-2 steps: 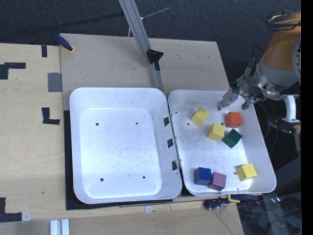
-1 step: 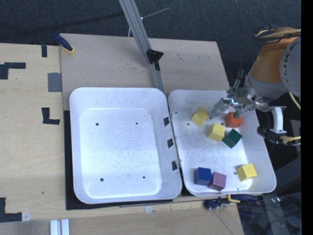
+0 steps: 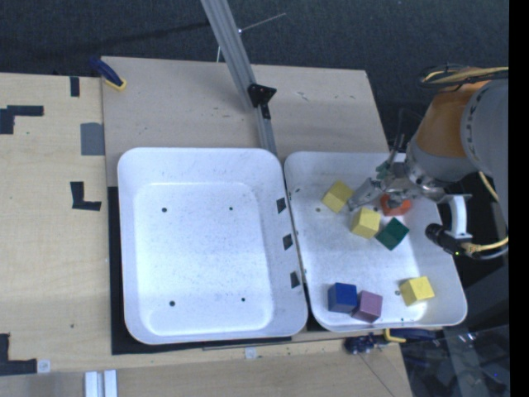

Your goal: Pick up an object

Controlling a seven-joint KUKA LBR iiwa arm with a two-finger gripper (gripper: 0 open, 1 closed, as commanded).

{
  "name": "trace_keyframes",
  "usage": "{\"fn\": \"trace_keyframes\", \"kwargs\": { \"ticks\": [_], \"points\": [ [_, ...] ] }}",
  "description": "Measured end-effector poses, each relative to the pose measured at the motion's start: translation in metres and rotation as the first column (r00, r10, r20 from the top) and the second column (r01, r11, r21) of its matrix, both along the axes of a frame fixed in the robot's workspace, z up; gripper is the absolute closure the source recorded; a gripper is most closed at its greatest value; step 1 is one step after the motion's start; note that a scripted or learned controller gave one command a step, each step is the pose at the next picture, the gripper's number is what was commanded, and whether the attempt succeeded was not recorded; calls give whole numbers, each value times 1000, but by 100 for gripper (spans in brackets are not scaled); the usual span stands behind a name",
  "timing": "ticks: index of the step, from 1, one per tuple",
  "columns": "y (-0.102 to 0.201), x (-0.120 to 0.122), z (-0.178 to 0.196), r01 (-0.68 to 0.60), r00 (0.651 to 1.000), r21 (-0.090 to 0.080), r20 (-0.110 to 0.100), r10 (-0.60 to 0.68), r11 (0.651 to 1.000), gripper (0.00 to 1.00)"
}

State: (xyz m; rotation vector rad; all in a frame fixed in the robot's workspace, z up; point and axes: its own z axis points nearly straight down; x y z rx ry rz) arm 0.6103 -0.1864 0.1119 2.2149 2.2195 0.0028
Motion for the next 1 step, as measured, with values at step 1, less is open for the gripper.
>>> {"fn": "trace_keyframes", "kwargs": {
  "ticks": [1],
  "points": [
    [2,1,12,-3,1000,2,1,3,1000,100]
  ]
}}
